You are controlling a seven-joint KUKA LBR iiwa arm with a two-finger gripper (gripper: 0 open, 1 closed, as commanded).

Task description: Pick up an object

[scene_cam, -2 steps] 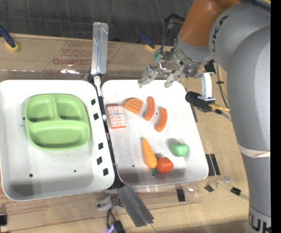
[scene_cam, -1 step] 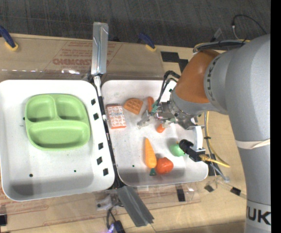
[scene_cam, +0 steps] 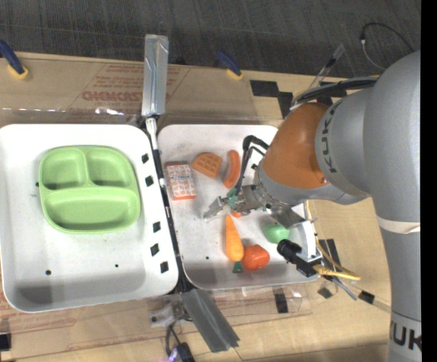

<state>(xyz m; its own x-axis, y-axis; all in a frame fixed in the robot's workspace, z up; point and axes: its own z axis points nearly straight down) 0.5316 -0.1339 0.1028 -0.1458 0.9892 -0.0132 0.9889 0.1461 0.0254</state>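
Observation:
In the right bin (scene_cam: 174,225) lie a pink and white card box (scene_cam: 180,181), an orange waffle-like piece (scene_cam: 207,164), a red sausage (scene_cam: 232,168), a carrot (scene_cam: 234,240), a red-orange pepper (scene_cam: 255,257) and a green piece (scene_cam: 276,232). My gripper (scene_cam: 220,206) hangs over the middle of this bin, just above the carrot's top end and below the sausage. It is open, and nothing sits between its fingers. The wrist hides part of the bin's right side.
The left bin (scene_cam: 7,225) holds a green divided plate (scene_cam: 90,187). A ridge with black clips (scene_cam: 161,202) separates the two bins. Bare white floor lies left of the carrot, below the card box.

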